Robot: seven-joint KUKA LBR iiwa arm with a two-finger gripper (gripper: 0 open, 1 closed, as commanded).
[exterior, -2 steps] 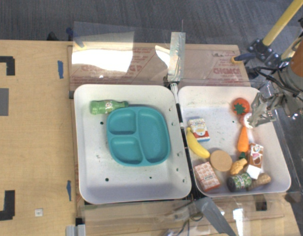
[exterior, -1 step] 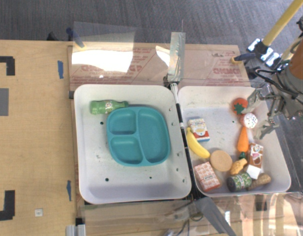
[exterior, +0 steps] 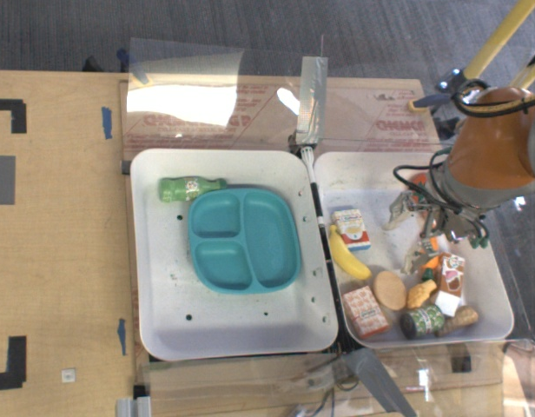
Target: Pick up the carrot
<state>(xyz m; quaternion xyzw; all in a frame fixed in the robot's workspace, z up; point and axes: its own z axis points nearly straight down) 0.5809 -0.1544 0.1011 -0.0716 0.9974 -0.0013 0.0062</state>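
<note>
The carrot (exterior: pixel 432 266) is a small orange piece in the right bin (exterior: pixel 498 320), among crowded toy foods near that bin's right side. Only part of it shows, beneath the gripper. My gripper (exterior: pixel 426 235) hangs from the grey arm with the orange band (exterior: pixel 489 150) and sits low over the right bin, just above and slightly left of the carrot. Cables and the gripper body hide how it meets the carrot.
The right bin also holds a banana (exterior: pixel 347 254), a small carton (exterior: pixel 352 228), a round biscuit (exterior: pixel 391 290), a red box (exterior: pixel 365 311), a dark green can (exterior: pixel 424 321) and a brown bottle (exterior: pixel 451 281). The left bin (exterior: pixel 155 320) holds a teal divided plate (exterior: pixel 246 237) and a green bottle (exterior: pixel 189 188).
</note>
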